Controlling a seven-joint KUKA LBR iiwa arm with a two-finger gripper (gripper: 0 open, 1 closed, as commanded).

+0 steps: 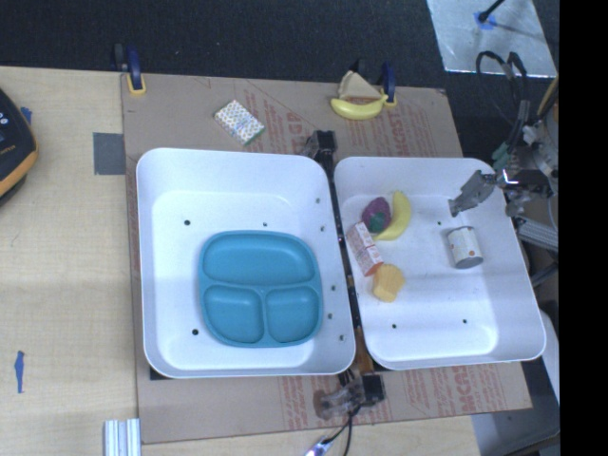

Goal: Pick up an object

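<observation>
You have two shallow white plastic bins side by side on the light wooden desk (pixel 66 255), both resting on a brown cardboard sheet (pixel 285 112). The left white bin (pixel 157 183) carries a teal plastic tray with three compartments (pixel 259 287), lying flat near its middle. In the right white bin (pixel 513 335), look toward nine o'clock: a small red-and-white box (pixel 362 247) lies just beside the bin's left wall, with a yellow toy block-like piece (pixel 388 282) touching or nearly touching its lower end at about seven o'clock from bin centre. Toward eleven o'clock a dark magenta toy fruit with a green top (pixel 377 214) sits against a yellow toy banana (pixel 400 217). A short grey metal-looking cylinder (pixel 464 247) lies on its side toward two o'clock, apart from the other pieces. The grey hand (pixel 472 195) enters at the bin's two o'clock corner, just above and beside that cylinder; you can see nothing between its fingers, and whether it is wide or narrow you cannot tell from this angle. Outside the bins, at twelve o'clock on the cardboard, lie a second yellow banana-shaped toy (pixel 358 108) and a small patterned square packet (pixel 238 121). At the desk's nine o'clock edge sits a black-and-orange device (pixel 11 145).
</observation>
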